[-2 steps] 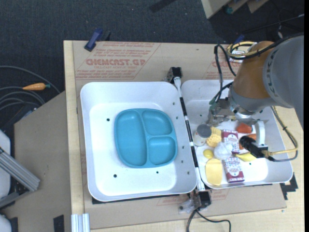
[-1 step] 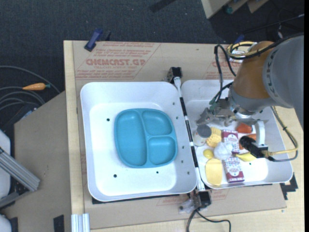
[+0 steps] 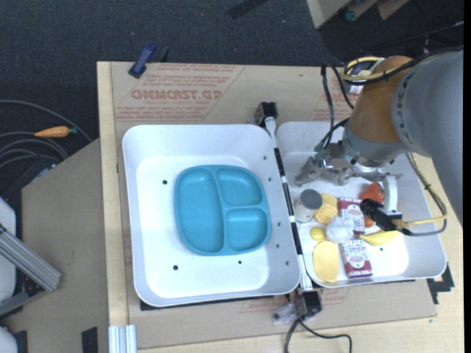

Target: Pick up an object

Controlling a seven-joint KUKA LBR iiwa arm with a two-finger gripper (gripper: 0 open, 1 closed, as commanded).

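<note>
Gripper point(image 3: 329, 169) above right bin point(image 3: 425, 267); finger state cannot be told.
Corn cob point(image 3: 324, 209) lying near, at 6 o'clock.

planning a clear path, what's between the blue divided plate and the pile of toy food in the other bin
In the camera view, the two bins' adjoining white rims separate the blue divided plate from the toy food pile.

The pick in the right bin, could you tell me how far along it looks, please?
Done: the gripper is down inside the right bin, at its upper left. In hand: nothing shows between its fingers. Left: the toy items, such as the yellow corn and red box, lie on the bin floor, unlifted.
</note>
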